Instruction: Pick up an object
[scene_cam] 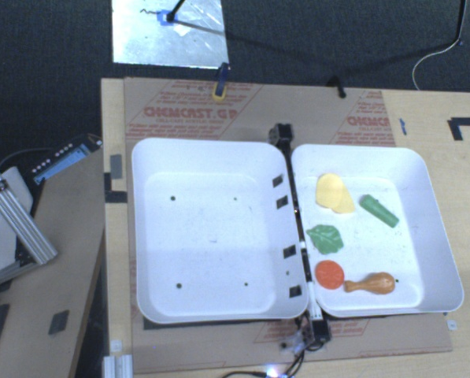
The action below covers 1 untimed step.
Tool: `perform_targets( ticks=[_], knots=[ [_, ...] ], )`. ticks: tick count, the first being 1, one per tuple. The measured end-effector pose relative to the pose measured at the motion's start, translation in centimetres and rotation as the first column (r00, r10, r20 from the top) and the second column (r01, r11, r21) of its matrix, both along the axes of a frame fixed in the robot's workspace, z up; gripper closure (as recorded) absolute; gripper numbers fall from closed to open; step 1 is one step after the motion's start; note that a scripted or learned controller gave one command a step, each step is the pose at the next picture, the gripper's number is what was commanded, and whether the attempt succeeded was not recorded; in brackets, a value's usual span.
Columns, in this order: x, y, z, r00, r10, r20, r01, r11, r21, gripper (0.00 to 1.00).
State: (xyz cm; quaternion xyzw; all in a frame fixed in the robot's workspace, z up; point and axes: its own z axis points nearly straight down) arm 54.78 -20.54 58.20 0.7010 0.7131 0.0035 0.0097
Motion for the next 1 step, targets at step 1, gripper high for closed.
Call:
perform_targets(
  ticks=[1],
  knots=[
    [0.04, 0.04, 1.16, 1.0, 0.004, 0.004, -0.004, 1.0, -0.002, 1.0]
  ],
)
